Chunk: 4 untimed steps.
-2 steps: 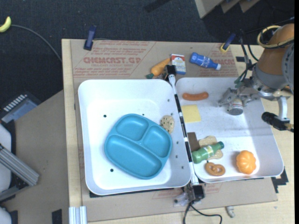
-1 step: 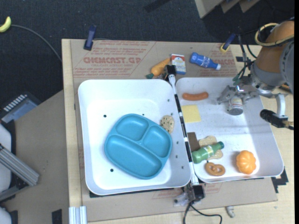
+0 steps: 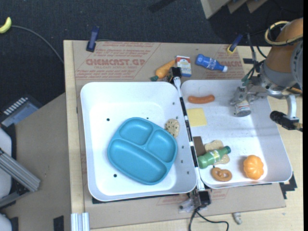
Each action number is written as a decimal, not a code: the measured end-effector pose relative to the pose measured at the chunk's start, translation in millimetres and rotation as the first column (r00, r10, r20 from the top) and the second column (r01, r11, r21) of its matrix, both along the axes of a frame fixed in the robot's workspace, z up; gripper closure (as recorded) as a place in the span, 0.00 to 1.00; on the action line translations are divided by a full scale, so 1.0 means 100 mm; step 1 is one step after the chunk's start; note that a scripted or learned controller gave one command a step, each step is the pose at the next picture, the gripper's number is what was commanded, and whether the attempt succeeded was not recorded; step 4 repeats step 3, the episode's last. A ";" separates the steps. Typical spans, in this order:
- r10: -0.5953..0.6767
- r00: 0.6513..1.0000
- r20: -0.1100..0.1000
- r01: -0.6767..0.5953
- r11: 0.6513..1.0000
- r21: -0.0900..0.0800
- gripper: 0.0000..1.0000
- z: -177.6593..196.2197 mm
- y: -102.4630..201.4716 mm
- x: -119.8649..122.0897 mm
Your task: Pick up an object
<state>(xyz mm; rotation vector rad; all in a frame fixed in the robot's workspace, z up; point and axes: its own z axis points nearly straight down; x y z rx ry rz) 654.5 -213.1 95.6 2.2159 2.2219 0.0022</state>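
The right bin (image 3: 269, 129) holds a reddish sausage (image 3: 200, 99), a flat yellow cheese slice (image 3: 196, 117), a green bottle (image 3: 213, 157) lying on its side, a brown pretzel (image 3: 222, 174), an orange pumpkin (image 3: 253, 166) and a tan bread piece (image 3: 212, 146). My gripper (image 3: 242, 104) hangs low over the bin's far right part, to the right of the sausage and apart from it. Nothing shows in its grasp. In the left bin (image 3: 96, 105) a blue divided plate (image 3: 142, 149) lies beside a round cookie (image 3: 172, 126).
Behind the bins on the cardboard lie an orange carrot-like toy (image 3: 164, 70), a small red-and-white carton (image 3: 183, 65) and a blue bottle (image 3: 211, 63). Blue clamps (image 3: 92, 39) (image 3: 234, 43) hold the board's far edge. The arm (image 3: 284, 61) fills the right side.
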 end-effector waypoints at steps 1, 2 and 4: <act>-0.001 1.000 -0.001 0.001 1.000 0.003 1.00 0.28 0.75 0.09; 0.000 1.000 -0.003 0.000 1.000 0.003 1.00 0.90 1.52 -0.33; -0.001 1.000 -0.004 0.001 1.000 0.003 1.00 1.34 1.91 -0.91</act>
